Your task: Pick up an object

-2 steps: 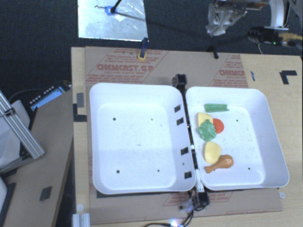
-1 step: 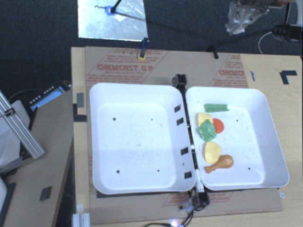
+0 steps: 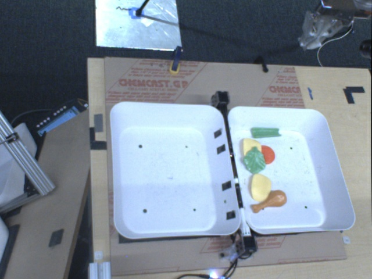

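I've got the pincer [image 3: 325,25] parked beyond the worktop's far right corner, grip state unclear, nothing picked yet, and the toy food [image 3: 261,167] waits in the right bin [image 3: 334,173].

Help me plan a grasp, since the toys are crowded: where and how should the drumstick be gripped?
Grip the drumstick across its round orange meat end, coming straight down from above. It lies flat in the right bin, thin bone end pointing lower left. The yellow piece sits against its upper left, so set the jaws on the upper-right and lower-left flanks, probably the freest sides.
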Tool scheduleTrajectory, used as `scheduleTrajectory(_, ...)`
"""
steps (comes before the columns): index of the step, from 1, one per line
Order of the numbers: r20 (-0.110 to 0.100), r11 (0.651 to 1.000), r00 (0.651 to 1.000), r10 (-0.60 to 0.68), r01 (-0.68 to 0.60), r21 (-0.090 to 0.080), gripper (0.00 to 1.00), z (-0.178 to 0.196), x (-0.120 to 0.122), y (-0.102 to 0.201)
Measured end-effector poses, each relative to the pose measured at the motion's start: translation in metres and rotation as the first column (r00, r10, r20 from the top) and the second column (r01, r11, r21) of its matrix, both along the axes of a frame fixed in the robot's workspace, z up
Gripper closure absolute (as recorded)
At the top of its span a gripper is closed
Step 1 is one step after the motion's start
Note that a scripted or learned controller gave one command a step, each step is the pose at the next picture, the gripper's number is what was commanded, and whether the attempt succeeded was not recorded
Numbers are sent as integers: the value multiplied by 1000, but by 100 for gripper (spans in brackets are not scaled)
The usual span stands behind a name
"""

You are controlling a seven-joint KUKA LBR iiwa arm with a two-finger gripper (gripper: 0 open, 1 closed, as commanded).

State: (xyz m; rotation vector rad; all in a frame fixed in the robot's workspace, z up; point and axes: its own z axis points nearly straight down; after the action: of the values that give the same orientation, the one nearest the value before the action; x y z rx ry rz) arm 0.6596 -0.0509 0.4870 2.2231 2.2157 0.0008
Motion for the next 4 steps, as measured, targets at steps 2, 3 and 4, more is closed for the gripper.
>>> scheduleTrajectory(2,-4,1000,1000,-4,4,-2,100,-88,7,-162)
scheduleTrajectory(3,17,1000,1000,4,-4,-6,100,60,-35,-156)
scheduleTrajectory(4,-9,1000,1000,20,-20,7,100,-28,-70,-25)
